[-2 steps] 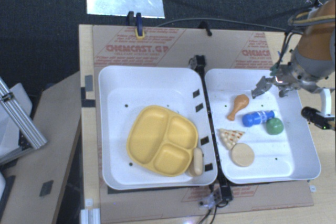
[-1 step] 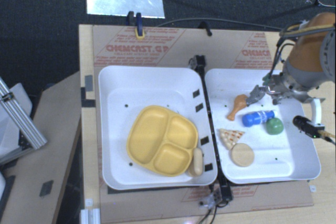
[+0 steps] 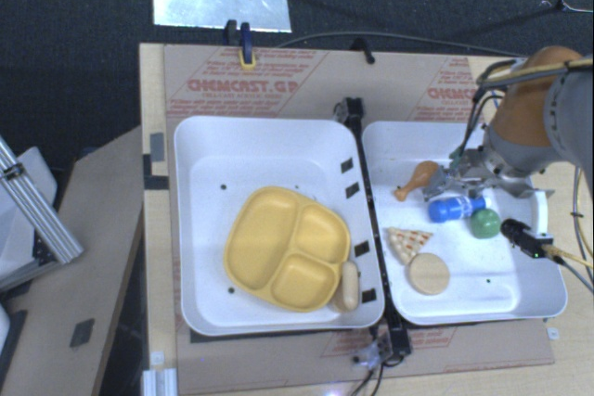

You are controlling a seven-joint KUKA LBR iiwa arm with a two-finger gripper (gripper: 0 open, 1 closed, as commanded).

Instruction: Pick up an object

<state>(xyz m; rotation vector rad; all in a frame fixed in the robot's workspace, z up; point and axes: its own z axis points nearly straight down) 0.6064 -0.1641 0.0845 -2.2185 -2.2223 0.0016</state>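
In the camera view, the grey arm with its orange band (image 3: 536, 97) reached in from the right, wrist bent down over the right white bin (image 3: 520, 292), its gripper (image 3: 457, 187) low just above a blue plastic cylinder (image 3: 452, 208); whether it was open or closed could not be told. The cylinder lay flat, long axis roughly left-right, a green ball (image 3: 484, 223) touching its right end and a toy drumstick (image 3: 417, 178) up-left of it.

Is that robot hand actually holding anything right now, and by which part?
It cannot be told: the gripper sits right over the blue object, but any grip is hidden.
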